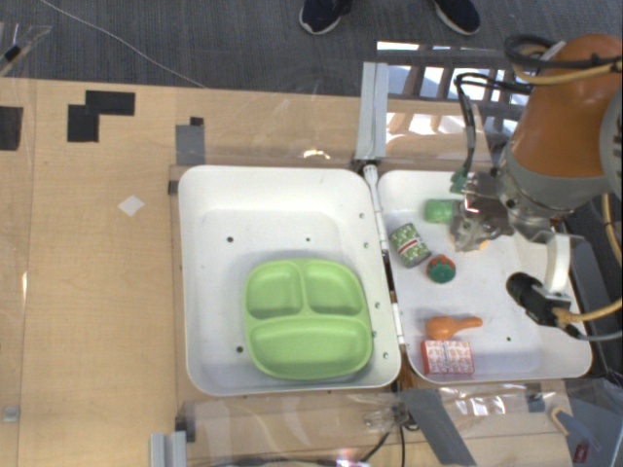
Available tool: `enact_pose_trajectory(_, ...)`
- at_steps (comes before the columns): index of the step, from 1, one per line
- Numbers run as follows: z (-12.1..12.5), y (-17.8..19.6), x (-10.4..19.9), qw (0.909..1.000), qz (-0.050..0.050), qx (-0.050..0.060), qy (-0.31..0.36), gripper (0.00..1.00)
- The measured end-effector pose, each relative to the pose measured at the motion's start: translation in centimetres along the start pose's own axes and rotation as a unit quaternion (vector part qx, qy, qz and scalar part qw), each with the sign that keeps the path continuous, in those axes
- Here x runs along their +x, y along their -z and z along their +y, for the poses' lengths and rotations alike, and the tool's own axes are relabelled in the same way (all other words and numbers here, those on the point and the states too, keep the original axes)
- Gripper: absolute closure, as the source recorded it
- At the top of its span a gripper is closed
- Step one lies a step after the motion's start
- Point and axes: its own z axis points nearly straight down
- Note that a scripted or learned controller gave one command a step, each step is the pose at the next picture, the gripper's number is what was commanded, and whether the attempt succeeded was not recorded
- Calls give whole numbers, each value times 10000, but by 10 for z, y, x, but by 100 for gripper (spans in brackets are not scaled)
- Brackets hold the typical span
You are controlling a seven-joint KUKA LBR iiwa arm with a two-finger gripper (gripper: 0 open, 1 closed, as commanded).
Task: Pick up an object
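1. Approach step: gripper (pixel 471 230) hangs low in right bin (pixel 574 363), nothing seen held; finger gap can't be told.
2. Nearest target: small can (pixel 409 243), just left of gripper, near the bin's left wall.
3. Can lies on its side, long axis diagonal, upper-left to lower-right.
4. Next: shift left, align fingers across can, descend.
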Motion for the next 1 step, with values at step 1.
enact_pose_trajectory(1,-23,-41,-68,9501,-2,-12,3119,100)
